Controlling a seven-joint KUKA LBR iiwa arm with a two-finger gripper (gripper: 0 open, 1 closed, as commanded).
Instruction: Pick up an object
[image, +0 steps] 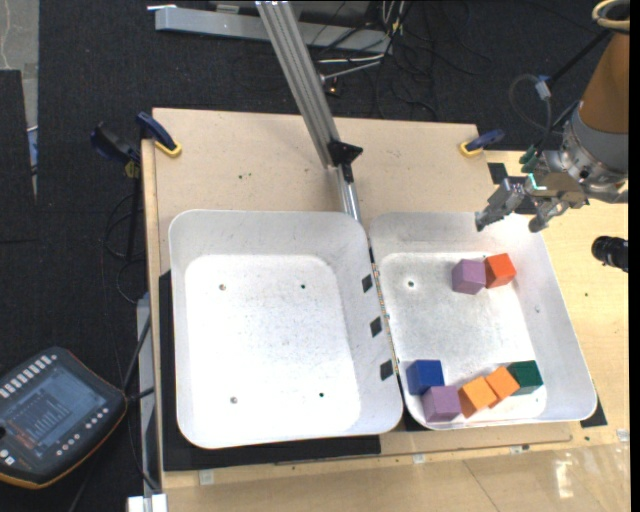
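Hand (516, 214) hovers open-fingered above right bin's (560, 330) far corner.

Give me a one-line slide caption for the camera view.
KUKA gripper open above the right bin's far edge; six blocks in that bin, none grasped, beside the left bin.

I count two white bins (200, 235), seven blocks in the right one: two purple (467, 276), three orange (499, 269), one blue (424, 376), one green (525, 376).
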